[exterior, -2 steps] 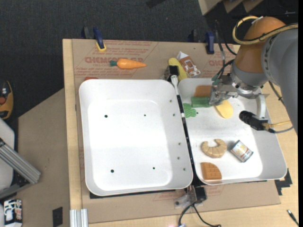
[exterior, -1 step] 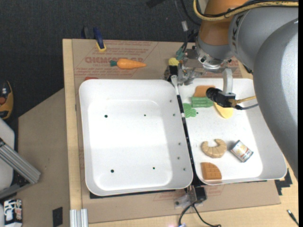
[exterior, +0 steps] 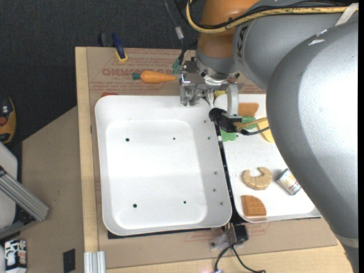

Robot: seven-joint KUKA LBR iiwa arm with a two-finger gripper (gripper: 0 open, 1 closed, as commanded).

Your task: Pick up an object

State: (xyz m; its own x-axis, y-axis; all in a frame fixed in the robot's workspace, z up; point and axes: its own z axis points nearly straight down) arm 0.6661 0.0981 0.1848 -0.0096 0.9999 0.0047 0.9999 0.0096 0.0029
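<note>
1. Arm (exterior: 307,90) of mine, grey and bulky, fills the upper right of the view and reaches in over the right bin, with the orange band (exterior: 227,7) sitting just above the wrist.
2. The tabletop (exterior: 91,152) is a brown board that carries two shallow white bins side by side.
3. The left bin (exterior: 153,164) shows a bare white floor with a few small dark dots on it.
4. The right bin (exterior: 278,212) is partly hidden under my arm; its near end is visible.
5. My pincer (exterior: 193,92) hangs at the far edge of the left bin, close to the corner where the two bins meet. I cannot tell whether its fingers are spread or pressed together, and I see nothing between them.
6. An orange carrot (exterior: 156,77) lies on the board just beyond the far rim of the left bin, just to the left of my pincer, its green end pointing left.
7. A pale croissant-like pastry (exterior: 257,178) lies in the near part of the right bin.
8. A brown waffle-textured biscuit (exterior: 253,206) lies just nearer than the pastry, close to the bin's near rim.
9. A small can (exterior: 288,182) lies on its side just right of the pastry, at the edge of my arm.
10. A green piece (exterior: 228,134) sits by the divide between the bins, below my wrist.
</note>
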